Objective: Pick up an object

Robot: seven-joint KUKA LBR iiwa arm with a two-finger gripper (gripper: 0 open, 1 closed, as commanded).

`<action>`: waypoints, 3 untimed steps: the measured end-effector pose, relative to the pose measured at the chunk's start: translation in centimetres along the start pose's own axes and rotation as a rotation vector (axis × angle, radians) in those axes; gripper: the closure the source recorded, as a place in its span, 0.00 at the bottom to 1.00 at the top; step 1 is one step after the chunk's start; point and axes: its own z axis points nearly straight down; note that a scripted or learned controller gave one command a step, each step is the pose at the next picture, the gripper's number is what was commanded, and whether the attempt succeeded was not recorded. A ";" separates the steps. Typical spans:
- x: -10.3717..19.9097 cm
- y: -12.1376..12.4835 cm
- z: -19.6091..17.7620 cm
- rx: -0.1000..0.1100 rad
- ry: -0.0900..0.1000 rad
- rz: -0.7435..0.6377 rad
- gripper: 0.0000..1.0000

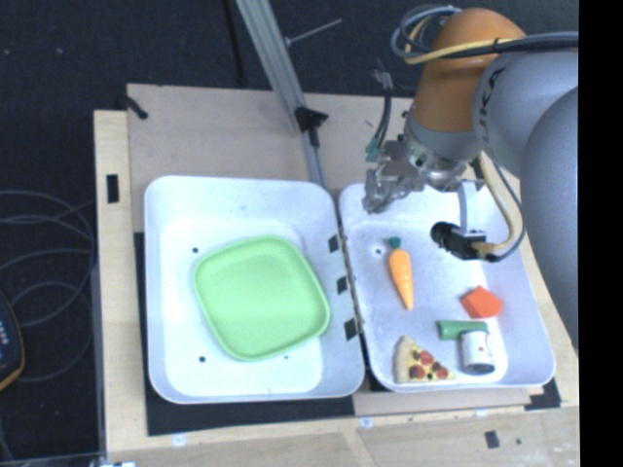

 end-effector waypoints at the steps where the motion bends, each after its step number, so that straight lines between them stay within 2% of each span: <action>1: 5.0 0.1 0.0 0.000 0.000 0.000 1.00; 2: 9.7 0.9 -0.3 0.000 0.000 0.000 1.00; 3: 13.5 1.4 -2.3 -0.001 0.000 0.001 1.00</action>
